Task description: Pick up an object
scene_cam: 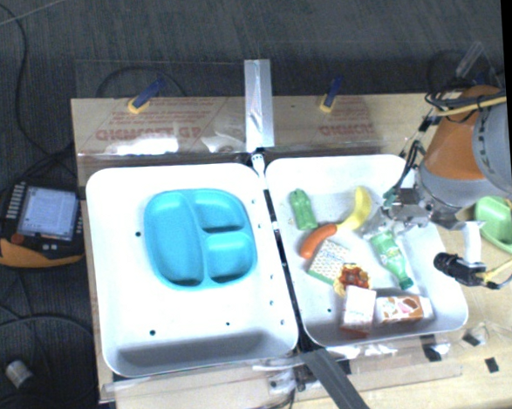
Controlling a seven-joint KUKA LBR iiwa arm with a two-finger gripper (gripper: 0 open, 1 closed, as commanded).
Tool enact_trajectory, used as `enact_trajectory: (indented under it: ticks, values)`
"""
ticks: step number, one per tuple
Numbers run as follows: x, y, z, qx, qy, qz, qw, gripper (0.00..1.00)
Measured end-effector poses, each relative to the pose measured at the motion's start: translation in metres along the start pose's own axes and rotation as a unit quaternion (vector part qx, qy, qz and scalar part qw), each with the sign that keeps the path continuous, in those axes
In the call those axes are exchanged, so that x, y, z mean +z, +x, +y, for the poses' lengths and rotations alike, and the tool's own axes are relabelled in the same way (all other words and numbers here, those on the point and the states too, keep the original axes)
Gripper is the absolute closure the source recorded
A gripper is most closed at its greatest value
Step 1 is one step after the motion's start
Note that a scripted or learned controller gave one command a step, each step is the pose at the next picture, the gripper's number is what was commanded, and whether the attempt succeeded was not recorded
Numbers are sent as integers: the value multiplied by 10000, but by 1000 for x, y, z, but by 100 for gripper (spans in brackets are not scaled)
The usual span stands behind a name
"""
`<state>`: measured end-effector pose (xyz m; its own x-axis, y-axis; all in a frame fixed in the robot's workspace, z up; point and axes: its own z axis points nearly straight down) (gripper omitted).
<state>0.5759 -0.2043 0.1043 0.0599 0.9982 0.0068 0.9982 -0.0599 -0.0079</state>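
Camera view, from above at a slant: two shallow white bins side by side on the bench. Left bin (pixel 126 339) holding a blue divided tray (pixel 201 235), set toward the bin's upper middle. Right bin (pixel 447 313) holding a cluster of small items: green bottle-shaped piece (pixel 302 209) near the upper left, yellow banana (pixel 358 208) to its right, orange carrot-like piece (pixel 317 237) below and between them, touching or nearly touching the banana's lower end. Checked packet (pixel 329 260) just below the carrot; red and yellow item (pixel 353 277) at the packet's lower right edge. White box (pixel 359 308) and printed carton (pixel 401 307) side by side along the near wall. Green and white bottle (pixel 391 258) lying tilted toward the right of the bin. Arm entering from the right, orange band (pixel 453 152) above the wrist. Gripper (pixel 403 219) low over the right bin, at or just above the upper end of the green and white bottle; contact not determinable. Finger opening not determinable from this angle; nothing confirmed as held. All items resting in the bin.
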Motion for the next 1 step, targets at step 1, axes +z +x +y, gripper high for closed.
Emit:
enact_trajectory:
  ticks: [1]
  values:
    - [-15, 38, -17, 1710, -10, -29, 9853, 100]
